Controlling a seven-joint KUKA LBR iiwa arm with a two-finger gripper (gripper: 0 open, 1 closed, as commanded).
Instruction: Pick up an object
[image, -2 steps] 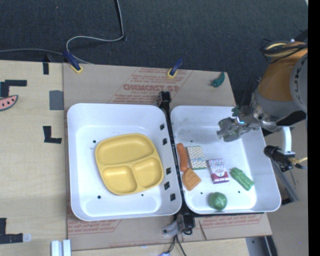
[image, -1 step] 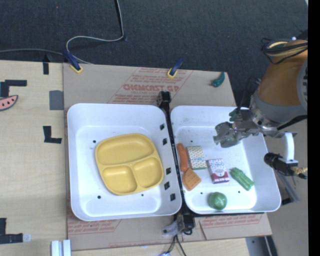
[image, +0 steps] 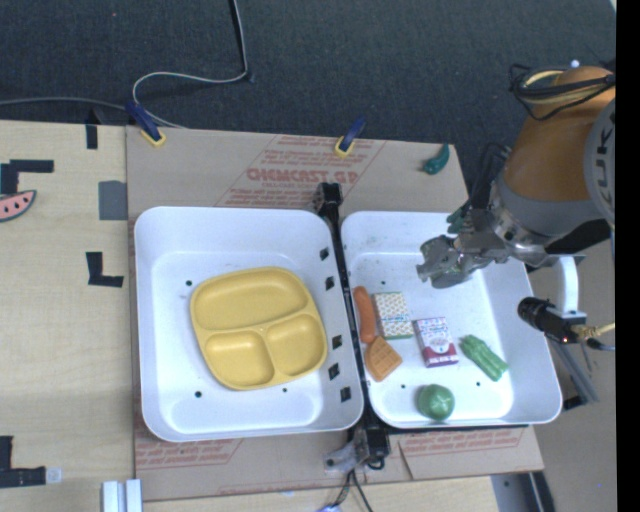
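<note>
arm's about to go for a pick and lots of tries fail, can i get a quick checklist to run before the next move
1. Objects in the right bin: ok. A hot dog, cracker, two small cartons, green pickle and green round item lie there.
2. End effector over that bin: ok, above its upper part.
3. End effector above a target: not ok; the items sit lower in the view.
4. Nothing already carried: cannot tell.
5. Target spacing: not ok for the hot dog, cracker and carton, which crowd together; the pickle and round item lie apart.
6. Left bin: ok; it holds a yellow divided tray.
</note>
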